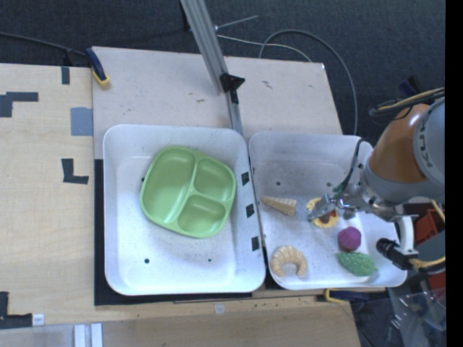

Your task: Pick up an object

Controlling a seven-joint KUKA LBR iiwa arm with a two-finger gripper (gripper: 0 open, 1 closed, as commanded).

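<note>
My gripper (323, 210) reaches in from the right and hangs low in the right bin (304, 157), right over a small yellow-and-orange toy (325, 220). The toy lies under the fingertips; a grasp is not visible. A tan cone (279, 205) lies just left of the gripper. A purple ball (349, 238) sits below and right of it, with a green bumpy piece (357, 264) beneath that. A croissant (289, 260) rests near the bin's front edge.
The left bin (123, 194) holds a green divided plate (189, 191). A metal pole (210, 42) slants down from the top to the bins' shared rear corner. Cables loop behind the right bin.
</note>
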